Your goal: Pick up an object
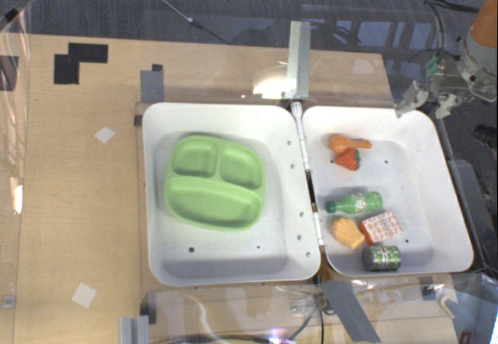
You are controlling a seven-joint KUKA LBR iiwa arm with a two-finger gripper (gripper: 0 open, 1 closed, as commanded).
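1. The desk (78, 202) carries two white bins.
2. The left bin (156, 241) holds a green tray (214, 183).
3. The right bin (424, 179) holds a carrot (348, 143), bottle (355, 203), can (382, 258).
4. The end effector (436, 97) hovers over that bin's far right corner; grip unclear.

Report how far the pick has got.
Done: nothing looks picked yet. The carrot, red pepper, green bottle, yellow piece, red packet and can all lie in the right bin. In hand: the arm sits at that bin's far right corner. Left: descend, grasp, lift.
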